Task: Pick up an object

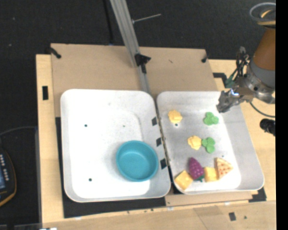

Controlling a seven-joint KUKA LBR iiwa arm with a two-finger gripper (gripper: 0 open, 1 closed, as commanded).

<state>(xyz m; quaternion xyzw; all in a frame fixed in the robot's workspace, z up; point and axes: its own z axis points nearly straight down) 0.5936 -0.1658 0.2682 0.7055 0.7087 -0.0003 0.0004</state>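
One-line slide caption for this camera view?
Gripper hovers over right bin of toy foods; blue bowl sits in left bin.

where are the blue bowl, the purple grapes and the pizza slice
blue bowl (137,160), camera view, centre of its inside
purple grapes (196,168), camera view, middle of the bunch
pizza slice (223,167), camera view, middle of its top

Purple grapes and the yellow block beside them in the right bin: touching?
Touching. The camera view shows the purple grapes pressed against the yellow block, no bin floor visible between them.

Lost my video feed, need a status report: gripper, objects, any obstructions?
Gripper over right bin, upper right corner, holding nothing visible. Nearest piece: green toy, just below-left. Blue bowl in left bin. Nothing blocking.
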